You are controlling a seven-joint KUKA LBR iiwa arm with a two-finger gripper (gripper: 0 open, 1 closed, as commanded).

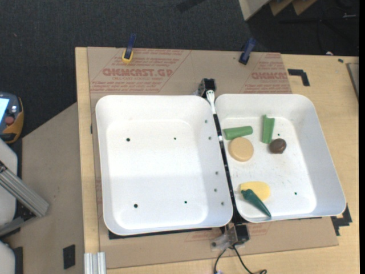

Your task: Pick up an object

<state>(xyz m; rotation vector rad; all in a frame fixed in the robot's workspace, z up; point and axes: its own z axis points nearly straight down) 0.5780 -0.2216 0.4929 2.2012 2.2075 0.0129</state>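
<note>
Objects, among them a tan disc point(241, 149), sit in the right bin point(319, 153).

The left bin point(154, 164) offers a broad bare floor, bounded only by its raised rim. In the right bin point(308, 170), room is taken up in the left and middle part. A green cylinder point(238, 132) lies just beside the dividing rims, with a tan disc point(241, 149) close below it. A second green piece point(267, 128) stands lengthwise near the back, and a dark brown ball point(278, 146) sits just beside its lower end. A narrow gap is left between the disc and the ball. Near the front, a yellow piece point(256, 189) is overlapped by a dark green pointed piece point(255, 203). The right side of this bin's floor is left bare. Two clamps point(129, 54) are fixed at the board's far edge.
</note>
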